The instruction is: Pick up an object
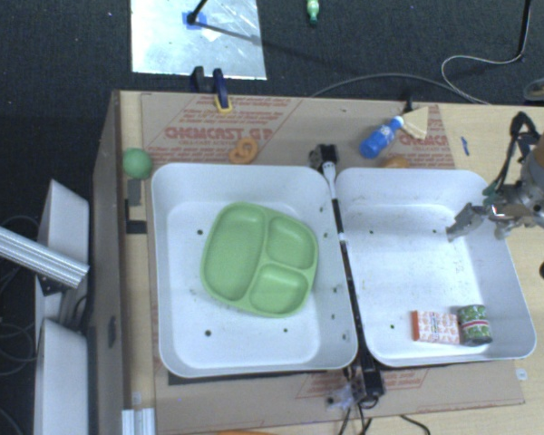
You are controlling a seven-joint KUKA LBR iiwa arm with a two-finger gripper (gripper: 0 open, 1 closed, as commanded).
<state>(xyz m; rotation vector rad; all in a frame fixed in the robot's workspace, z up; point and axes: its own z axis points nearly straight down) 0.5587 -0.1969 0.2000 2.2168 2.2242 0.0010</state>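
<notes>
- Take the right bin (408, 243) as your landmark; it lies touching the left bin (177, 243) along a shared central rim.
- Your gripper (462, 223) enters over the right bin's far-right rim, near its back corner, and nothing shows between its fingers. You cannot tell from this view whether they stand apart or together.
- Two candidate objects lie at the right bin's near-right corner: a small red-and-white packet (434, 326), and a round green-patterned can (473, 324) just beside it on the rim side. The can sits close against the bin's sloping wall; the packet has open floor on its left and behind it.
- The rest of the right bin's floor, from the centre to the back and left walls, gives you open room.
- A green divided plate (259, 259) occupies the middle of the left bin, well apart from your gripper.
- Beyond the right bin's back rim, on the bench, a blue bottle (381, 139) lies tilted; an orange ring (244, 150) and a green ball (137, 162) lie behind the left bin.
</notes>
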